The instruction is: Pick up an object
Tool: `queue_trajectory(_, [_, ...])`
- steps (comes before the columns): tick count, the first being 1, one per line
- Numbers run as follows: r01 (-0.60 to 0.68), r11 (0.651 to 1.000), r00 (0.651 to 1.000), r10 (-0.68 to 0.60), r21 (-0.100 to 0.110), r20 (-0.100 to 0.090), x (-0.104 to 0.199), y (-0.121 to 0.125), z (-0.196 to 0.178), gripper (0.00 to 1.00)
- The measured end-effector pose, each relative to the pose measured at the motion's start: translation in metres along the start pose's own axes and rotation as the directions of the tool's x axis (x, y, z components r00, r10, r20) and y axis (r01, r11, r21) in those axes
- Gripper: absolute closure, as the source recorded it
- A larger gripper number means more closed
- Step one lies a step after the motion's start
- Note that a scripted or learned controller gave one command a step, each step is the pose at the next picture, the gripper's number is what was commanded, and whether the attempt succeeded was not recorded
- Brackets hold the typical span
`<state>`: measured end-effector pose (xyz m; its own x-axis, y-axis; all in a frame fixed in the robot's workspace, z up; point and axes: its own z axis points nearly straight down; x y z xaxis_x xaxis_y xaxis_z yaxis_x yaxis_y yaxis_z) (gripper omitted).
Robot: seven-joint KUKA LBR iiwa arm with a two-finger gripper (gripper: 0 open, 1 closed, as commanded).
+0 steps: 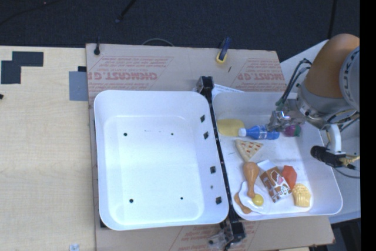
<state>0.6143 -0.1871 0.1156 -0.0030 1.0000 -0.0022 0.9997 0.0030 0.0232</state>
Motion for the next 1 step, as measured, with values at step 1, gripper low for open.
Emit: queue_trajectory(1, [-0.001,1.000,1.000,0.001,-0.002,0.003,0.0025,0.0069,0.0055,1.00])
